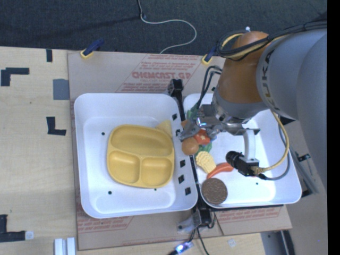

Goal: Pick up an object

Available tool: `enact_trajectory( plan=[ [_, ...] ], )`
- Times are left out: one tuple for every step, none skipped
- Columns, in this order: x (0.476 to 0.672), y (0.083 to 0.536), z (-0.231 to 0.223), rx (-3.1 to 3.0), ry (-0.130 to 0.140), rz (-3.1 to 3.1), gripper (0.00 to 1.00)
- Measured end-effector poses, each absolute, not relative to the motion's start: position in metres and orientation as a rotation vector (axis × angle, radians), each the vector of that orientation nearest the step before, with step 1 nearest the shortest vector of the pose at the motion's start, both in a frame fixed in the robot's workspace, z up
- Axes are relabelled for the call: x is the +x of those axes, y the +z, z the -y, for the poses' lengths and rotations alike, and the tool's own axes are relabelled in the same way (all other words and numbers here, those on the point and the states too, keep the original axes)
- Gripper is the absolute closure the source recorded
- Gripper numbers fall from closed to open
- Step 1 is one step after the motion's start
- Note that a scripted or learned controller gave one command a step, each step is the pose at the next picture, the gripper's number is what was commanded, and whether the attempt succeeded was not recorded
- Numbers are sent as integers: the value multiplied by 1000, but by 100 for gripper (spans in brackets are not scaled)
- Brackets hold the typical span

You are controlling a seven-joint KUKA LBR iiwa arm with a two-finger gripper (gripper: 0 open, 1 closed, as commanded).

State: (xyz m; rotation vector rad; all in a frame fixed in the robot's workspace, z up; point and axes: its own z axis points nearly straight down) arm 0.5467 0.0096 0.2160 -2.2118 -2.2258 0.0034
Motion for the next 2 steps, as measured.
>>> enact_trajectory(
  plan=[
    [524, 232, -55, -2211, 2, 2227, 100],
    [533, 228, -68, -2216, 3, 2224, 100]
  ],
)
